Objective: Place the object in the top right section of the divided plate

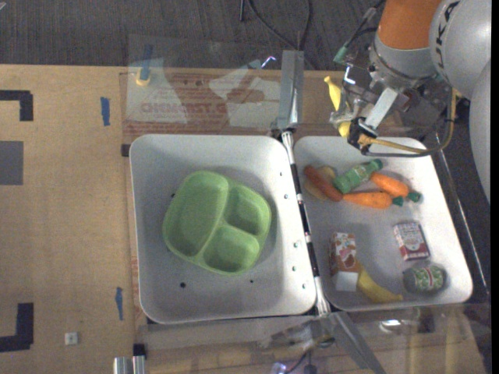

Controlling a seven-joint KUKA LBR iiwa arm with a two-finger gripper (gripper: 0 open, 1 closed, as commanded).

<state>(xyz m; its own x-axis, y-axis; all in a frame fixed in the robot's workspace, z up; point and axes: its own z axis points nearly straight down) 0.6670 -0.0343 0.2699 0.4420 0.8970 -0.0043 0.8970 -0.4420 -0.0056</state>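
Observation:
A green divided plate [218,222] lies tilted in the left bin [156,170], with no item in its sections. My gripper [348,123] hangs over the back left corner of the right bin [452,232], above the bin's rim. A yellow shape [334,95] shows right beside the gripper; I cannot tell whether it is held. In the right bin lie a sausage [321,183], a green bottle [359,176], two carrots [390,184] [369,200], a red carton [343,252], a red-and-white box [410,240], a banana [376,288] and a grey-green can [425,279].
A metal divider [290,100] runs between the bins at the back. A clear sheet [203,92] lies on the bench behind the left bin. The arm's orange band [409,10] rises at the top right.

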